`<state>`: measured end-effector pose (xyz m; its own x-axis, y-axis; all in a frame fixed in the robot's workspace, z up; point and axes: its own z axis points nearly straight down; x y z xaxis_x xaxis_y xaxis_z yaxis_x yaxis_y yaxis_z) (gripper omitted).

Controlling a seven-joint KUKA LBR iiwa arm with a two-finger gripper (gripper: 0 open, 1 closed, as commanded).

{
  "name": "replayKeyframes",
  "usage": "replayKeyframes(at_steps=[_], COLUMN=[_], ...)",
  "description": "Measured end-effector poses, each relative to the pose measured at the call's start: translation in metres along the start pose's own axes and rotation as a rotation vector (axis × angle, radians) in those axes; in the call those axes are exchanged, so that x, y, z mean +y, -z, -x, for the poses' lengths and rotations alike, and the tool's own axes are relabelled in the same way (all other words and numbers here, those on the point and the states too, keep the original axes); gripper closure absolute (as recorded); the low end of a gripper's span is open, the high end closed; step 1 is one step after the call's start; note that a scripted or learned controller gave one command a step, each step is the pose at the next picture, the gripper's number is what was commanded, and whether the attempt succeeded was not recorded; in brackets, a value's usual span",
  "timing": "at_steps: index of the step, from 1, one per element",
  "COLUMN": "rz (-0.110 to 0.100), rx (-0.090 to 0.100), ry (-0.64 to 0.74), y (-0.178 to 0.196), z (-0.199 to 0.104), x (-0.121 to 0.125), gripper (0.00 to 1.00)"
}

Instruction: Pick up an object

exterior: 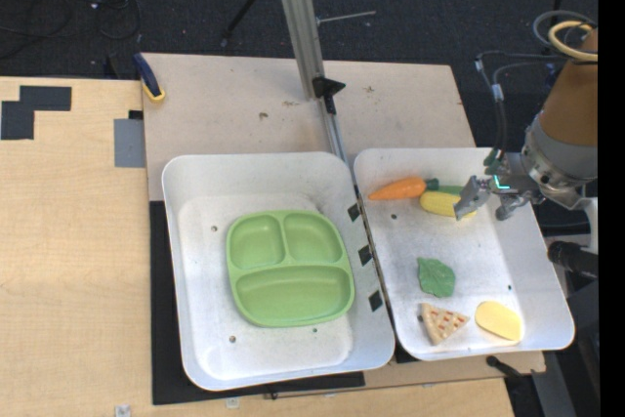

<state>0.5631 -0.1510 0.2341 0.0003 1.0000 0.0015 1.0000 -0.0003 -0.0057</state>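
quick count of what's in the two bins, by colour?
Green: 2 — divided plate in the left bin, leafy toy in the right bin
Orange: 1 — carrot
Yellow: 2 — corn-like piece beside the tool, flat oval piece
Orange-tan: 1 — pizza slice
Total: 6

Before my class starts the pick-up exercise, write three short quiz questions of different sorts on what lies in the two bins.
1. True or false: the green divided plate lies in the left bin.
2. Multiple choice: nearest the gripper is A) the pizza slice, B) the yellow corn, C) the green leafy piece.
3. Fill in: the carrot lies in the ___ bin.

Key: 1 true; 2 B; 3 right.
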Motion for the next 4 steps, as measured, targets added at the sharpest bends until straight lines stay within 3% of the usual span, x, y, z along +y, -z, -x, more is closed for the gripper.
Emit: replayKeyframes(at_steps=[1, 3, 4], rz=[0.003, -0.004, 0.005], rx=[0.000, 0.001, 0.000], ry=[0.000, 0.000, 0.000], y=[0.001, -0.126, -0.143], z=[0.000, -0.004, -0.004], x=[0.001, 0.003, 0.005], gripper=[0.00, 0.00, 0.00])
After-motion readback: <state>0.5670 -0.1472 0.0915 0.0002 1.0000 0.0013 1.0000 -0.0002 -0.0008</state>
